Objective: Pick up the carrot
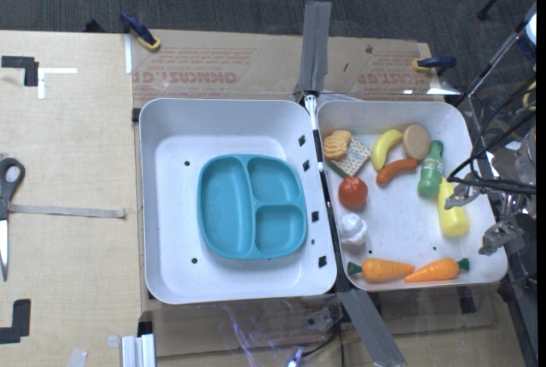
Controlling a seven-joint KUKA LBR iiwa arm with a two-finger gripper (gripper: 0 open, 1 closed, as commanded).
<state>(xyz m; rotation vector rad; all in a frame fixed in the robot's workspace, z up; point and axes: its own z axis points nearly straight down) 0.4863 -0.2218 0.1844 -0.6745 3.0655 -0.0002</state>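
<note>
Left bin [153,212]: teal three-part tray [253,206] near its middle, slightly tilted.

Right bin [465,131]: cracker [337,142] on a sandwich wedge [353,157] by the left wall near the back. Banana [386,146] just right of them, touching a brown round piece [416,140]. Sausage [397,171] in front of the banana. Green bottle [431,169] upright-ish toward the right wall; yellow item [453,215] just in front of it. Tomato [352,191] near the left wall, white garlic [352,228] before it.

Bench: scissors [7,203] at the left edge; blue-yellow clamps [140,30] [433,63] at the cardboard's back corners.
</note>
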